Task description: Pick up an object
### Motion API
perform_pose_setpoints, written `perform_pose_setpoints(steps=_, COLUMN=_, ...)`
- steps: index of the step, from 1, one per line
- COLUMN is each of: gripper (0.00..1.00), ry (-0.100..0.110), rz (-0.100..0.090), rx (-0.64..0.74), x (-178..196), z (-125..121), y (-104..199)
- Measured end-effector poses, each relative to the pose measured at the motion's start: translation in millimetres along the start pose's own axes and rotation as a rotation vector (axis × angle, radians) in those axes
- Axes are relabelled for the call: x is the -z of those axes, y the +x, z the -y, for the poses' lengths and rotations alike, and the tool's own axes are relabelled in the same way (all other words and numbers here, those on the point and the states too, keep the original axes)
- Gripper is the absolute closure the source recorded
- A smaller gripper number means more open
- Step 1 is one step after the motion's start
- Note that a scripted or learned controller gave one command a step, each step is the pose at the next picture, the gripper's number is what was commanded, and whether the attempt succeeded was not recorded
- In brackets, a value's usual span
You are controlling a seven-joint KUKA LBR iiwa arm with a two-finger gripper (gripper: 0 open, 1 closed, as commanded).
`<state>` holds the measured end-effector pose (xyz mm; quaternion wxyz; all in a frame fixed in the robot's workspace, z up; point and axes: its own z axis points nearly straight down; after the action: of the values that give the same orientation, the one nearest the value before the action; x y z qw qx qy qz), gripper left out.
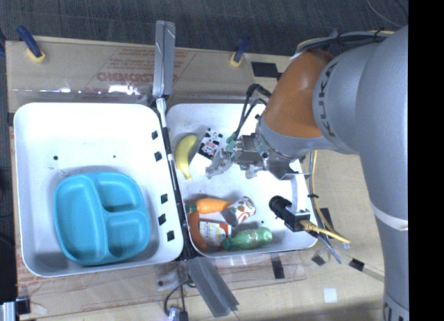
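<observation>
The grey arm (pixel 347 105) is reaching in from the right and hanging over the right bin (pixel 208 110), 1 of 2 white bins sitting side by side. Its gripper (pixel 216 163) is pointing left over the bare white floor in the upper half of that bin. Whether the claw is apart or together cannot be told from this angle.

A yellow banana (pixel 184 154) is lying just left of the gripper, close to the bin's left wall. A small black-and-white item (pixel 210 143) is sitting just above the gripper, beside the banana's upper end.

4 more things are crowding the bin's lower edge: an orange carrot (pixel 211 206), a red-and-white can (pixel 242 210) touching the carrot's right end, an orange packet (pixel 208 231) below the carrot, and a green bottle (pixel 248 238) lying on its side against the packet.

In the left bin (pixel 83 132), a blue divided tray (pixel 100 215) is resting in the lower half.
</observation>
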<state>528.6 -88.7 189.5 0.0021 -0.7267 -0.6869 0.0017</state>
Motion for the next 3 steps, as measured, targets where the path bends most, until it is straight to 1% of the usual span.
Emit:
perform_pose_setpoints(steps=1, gripper=0.00, ry=0.003, rz=0.000, rx=0.014, x=-1.0, z=11.1, y=8.6)
perform_pose_setpoints(steps=2, gripper=0.00, ry=-0.001, rz=0.001, rx=0.063, x=-0.2, z=-0.2, y=5.9)
perform_pose_setpoints(steps=3, gripper=0.00, ry=0.002, rz=-0.001, rx=-0.129, x=-101.1, z=33.4, y=-48.3)
